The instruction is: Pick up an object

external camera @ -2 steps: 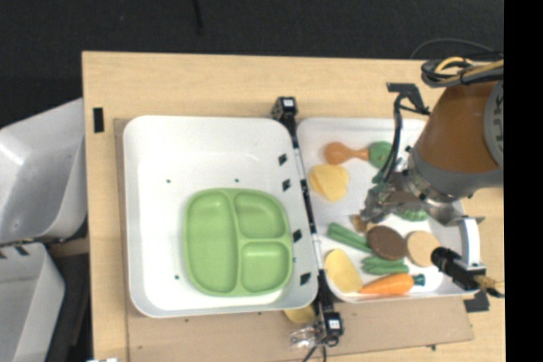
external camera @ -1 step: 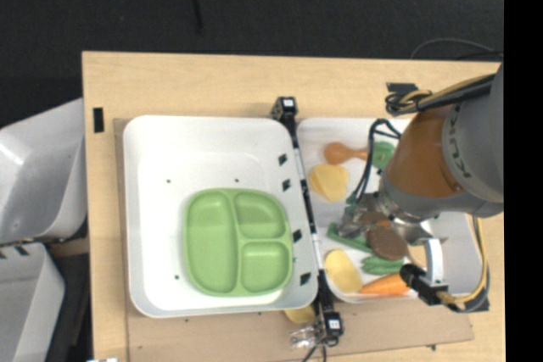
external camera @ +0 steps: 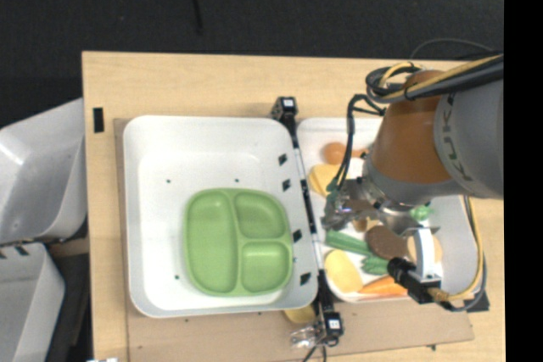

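Note:
My gripper (external camera: pixel 355 212) hangs low over the left part of the right bin (external camera: pixel 307 131), among a heap of toy food, and the arm's orange band and grey wrist hide much of the bin. Around the gripper lie an orange round piece (external camera: pixel 335 153), a pale yellow piece (external camera: pixel 321 180), a long green piece (external camera: pixel 344 242), a brown disc (external camera: pixel 386 243), a yellow round piece (external camera: pixel 342 270) and an orange carrot-like piece (external camera: pixel 382 288). Whether any piece is held cannot be made out.
The left bin (external camera: pixel 153 148) holds a green three-compartment plate (external camera: pixel 239 240) toward its front right. A divider with black clips (external camera: pixel 297 182) runs between the bins. Black cables (external camera: pixel 386 80) loop off the arm at the back right.

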`<state>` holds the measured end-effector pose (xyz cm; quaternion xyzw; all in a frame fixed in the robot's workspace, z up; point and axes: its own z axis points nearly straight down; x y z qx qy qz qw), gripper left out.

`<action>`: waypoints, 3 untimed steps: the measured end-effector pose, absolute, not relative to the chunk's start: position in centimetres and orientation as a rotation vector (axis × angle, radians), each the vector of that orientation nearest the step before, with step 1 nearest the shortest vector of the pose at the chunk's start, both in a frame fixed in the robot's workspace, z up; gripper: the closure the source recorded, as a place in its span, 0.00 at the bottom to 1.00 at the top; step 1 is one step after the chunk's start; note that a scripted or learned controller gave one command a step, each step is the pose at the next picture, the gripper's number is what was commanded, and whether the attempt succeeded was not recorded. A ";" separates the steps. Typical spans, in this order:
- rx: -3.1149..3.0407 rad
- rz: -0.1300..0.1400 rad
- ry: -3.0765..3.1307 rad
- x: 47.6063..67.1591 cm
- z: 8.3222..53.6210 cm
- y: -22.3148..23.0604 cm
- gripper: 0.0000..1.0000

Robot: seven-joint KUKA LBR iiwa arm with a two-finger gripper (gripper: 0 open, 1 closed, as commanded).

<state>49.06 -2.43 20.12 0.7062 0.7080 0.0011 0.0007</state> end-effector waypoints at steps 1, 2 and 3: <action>2.211 0.005 2.231 49.0 23.3 5.8 1.00; 2.208 0.024 2.219 49.1 39.4 5.4 1.00; 2.207 -0.002 2.231 49.1 39.4 5.3 1.00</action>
